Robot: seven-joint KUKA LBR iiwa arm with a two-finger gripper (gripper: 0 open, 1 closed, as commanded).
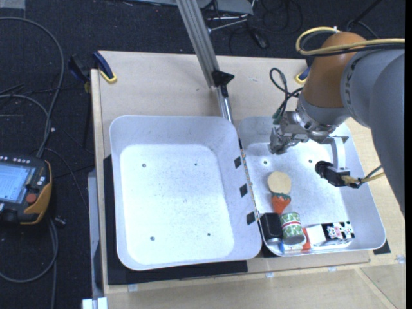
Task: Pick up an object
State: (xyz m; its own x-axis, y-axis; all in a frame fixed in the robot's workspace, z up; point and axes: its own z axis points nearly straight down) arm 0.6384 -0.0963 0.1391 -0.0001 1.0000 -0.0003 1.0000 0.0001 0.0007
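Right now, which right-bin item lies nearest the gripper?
The flat round tan disc, close by the gripper; the green can and patterned white box lie farther.

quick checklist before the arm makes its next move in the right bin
1. Gripper over the right bin, where the objects lie: ok.
2. Gripper centred over a target: not ok; it seems to hang over bare floor beyond the tan disc.
3. Room around the tan disc: ok on most sides; the orange piece sits close at its near edge.
4. Room around the green can: not ok; the black block sits right beside it by the near wall.
5. Object already lifted: not ok; everything seen lies on the bin floor.
6. Gripper height above the floor: cannot tell.
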